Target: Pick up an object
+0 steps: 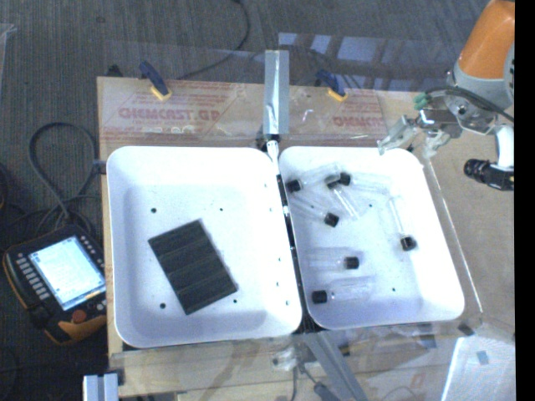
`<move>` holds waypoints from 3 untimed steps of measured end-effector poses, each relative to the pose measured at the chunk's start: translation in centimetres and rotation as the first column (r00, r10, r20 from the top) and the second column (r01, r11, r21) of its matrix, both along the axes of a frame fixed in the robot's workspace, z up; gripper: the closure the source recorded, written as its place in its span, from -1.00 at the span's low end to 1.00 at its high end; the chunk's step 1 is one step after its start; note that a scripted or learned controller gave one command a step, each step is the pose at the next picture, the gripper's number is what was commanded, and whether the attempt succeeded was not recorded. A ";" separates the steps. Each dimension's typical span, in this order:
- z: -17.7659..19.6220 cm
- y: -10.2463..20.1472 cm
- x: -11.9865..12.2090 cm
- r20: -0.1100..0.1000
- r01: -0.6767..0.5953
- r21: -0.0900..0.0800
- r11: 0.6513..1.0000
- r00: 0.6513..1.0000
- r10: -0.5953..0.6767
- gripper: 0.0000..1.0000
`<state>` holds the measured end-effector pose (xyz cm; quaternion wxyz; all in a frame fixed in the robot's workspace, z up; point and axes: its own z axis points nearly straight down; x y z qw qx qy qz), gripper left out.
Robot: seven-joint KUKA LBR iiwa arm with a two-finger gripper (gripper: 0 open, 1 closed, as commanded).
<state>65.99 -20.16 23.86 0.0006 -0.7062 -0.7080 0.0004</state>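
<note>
Hovering gripper (407,137) over right bin (435,215) back corner, fingers spread, nothing held; I am judging approach step, next lowering onto vial (338,184).

You can read faint red lettering, roughly "CHEMCAST GP", on the clear sheet (171,114) along the bench's far edge. More red letters near the far right corner stay illegible.
</note>
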 end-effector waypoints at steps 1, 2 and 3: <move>-13.0 3.4 -0.8 0.002 -0.089 -0.002 0.996 0.996 0.089 -1.00; -15.0 7.8 1.0 0.009 -0.126 -0.007 0.992 0.992 0.126 -1.00; -14.9 8.7 -4.4 0.010 -0.197 -0.005 0.980 0.980 0.197 -1.00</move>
